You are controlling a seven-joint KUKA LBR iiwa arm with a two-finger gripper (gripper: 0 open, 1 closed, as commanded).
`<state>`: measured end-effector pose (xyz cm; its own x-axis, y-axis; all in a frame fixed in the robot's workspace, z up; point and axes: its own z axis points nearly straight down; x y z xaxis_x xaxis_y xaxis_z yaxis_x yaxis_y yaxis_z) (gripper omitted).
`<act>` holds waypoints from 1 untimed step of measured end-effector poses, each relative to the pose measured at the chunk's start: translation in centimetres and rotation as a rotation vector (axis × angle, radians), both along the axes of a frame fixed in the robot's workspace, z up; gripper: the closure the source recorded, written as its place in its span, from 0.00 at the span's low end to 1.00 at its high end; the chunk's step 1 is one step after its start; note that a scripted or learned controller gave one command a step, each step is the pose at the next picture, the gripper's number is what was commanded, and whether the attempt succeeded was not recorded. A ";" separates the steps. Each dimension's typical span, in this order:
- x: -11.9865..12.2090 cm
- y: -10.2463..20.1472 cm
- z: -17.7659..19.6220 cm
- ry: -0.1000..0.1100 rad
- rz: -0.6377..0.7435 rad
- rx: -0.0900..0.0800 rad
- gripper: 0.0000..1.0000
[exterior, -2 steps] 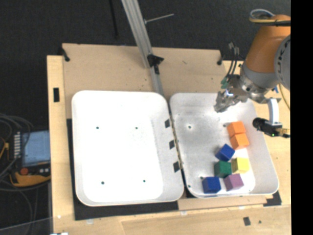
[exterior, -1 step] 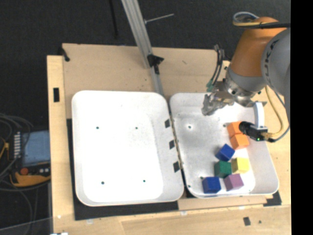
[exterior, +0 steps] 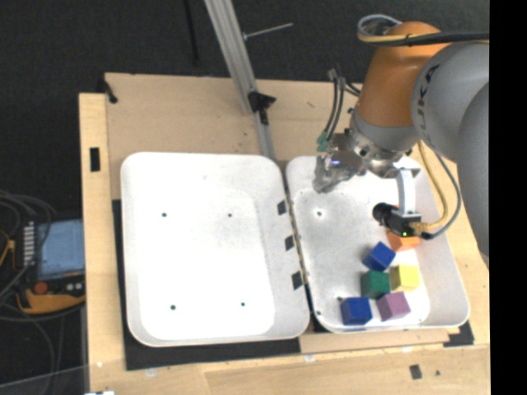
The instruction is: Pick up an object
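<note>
1. Nearest the camera, along the lower edge of the right bin, we find the objects to be picked: a blue cube and a purple cube in front, then a green cube and a yellow cube, then a second blue cube and an orange piece behind them. All lie close together, several touching.
2. We note that the left bin sits beside the right bin on the table.
3. Farther back, the gripper hangs over the upper left corner of the right bin, well apart from the cubes. We cannot tell how far it is open, and we see nothing in it.
4. We judge the step in hand to be the approach; no object is secured yet.
5. The next move calls for travel toward the near right cluster, then a descent onto one cube with free sides, probably the second blue cube.
</note>
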<state>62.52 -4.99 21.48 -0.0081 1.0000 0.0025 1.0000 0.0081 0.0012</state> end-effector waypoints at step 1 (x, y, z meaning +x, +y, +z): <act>0.0 5.2 1.7 -0.002 0.000 -0.001 1.00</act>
